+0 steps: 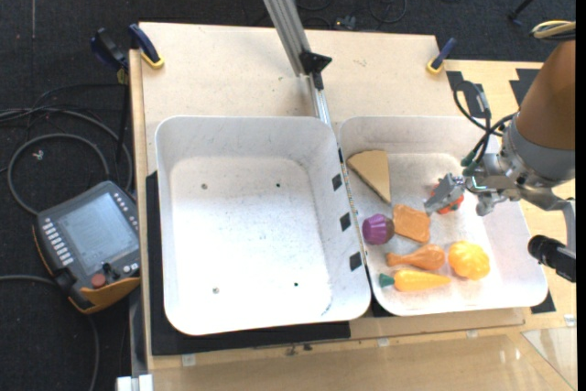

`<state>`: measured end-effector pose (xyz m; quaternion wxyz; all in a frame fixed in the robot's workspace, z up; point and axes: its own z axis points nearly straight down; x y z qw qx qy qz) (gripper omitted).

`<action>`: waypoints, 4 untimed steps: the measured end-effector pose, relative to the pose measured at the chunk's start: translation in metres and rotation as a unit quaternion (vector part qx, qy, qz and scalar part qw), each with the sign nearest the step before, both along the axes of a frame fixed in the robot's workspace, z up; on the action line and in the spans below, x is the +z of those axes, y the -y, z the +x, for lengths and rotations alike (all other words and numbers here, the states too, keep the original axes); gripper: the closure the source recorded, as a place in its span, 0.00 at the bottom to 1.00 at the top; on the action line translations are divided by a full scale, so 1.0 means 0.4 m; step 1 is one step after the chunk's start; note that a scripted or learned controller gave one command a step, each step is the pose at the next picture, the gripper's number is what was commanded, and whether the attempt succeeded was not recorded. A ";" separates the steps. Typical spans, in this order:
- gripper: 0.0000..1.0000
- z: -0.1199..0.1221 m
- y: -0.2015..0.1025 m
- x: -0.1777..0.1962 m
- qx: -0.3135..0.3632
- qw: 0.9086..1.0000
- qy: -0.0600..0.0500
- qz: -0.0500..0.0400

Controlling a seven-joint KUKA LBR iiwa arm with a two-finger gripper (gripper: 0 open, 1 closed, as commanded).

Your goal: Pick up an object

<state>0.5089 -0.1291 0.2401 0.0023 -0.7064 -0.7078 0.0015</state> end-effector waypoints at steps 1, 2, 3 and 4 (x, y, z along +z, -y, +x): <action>0.00 0.002 0.000 0.005 -0.001 1.000 0.002 -0.001; 0.00 -0.003 -0.015 -0.152 -0.001 1.000 -0.001 0.000; 0.00 -0.006 -0.025 -0.261 -0.001 1.000 0.000 0.000; 0.00 -0.004 -0.026 -0.364 -0.001 1.000 0.003 -0.001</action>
